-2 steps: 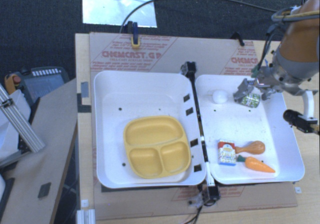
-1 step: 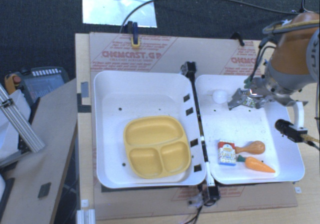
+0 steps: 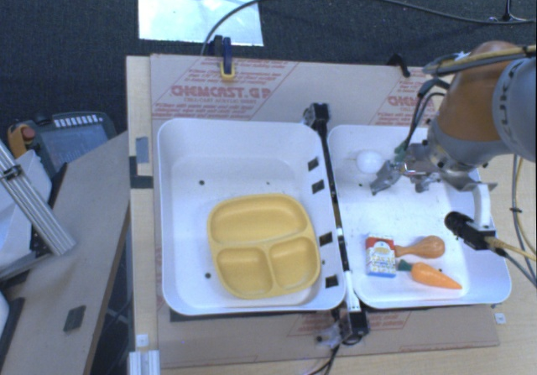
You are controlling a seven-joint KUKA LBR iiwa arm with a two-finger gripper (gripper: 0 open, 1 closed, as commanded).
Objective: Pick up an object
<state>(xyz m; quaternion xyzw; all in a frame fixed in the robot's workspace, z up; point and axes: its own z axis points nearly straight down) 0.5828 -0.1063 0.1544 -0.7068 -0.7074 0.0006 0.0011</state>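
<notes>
Bins first: I see a yellow tray (image 3: 263,244) in the left bin (image 3: 180,147). In the right bin (image 3: 495,281), the gripper (image 3: 404,178) hangs with fingers spread, holding nothing, beside a white ball (image 3: 367,161); carrot (image 3: 435,276), small carton (image 3: 381,256) lie nearer.

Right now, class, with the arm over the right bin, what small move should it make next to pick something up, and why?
Probably lower the hand toward the white ball just to its left: that is the nearest object, and it lies apart from the others.
</notes>
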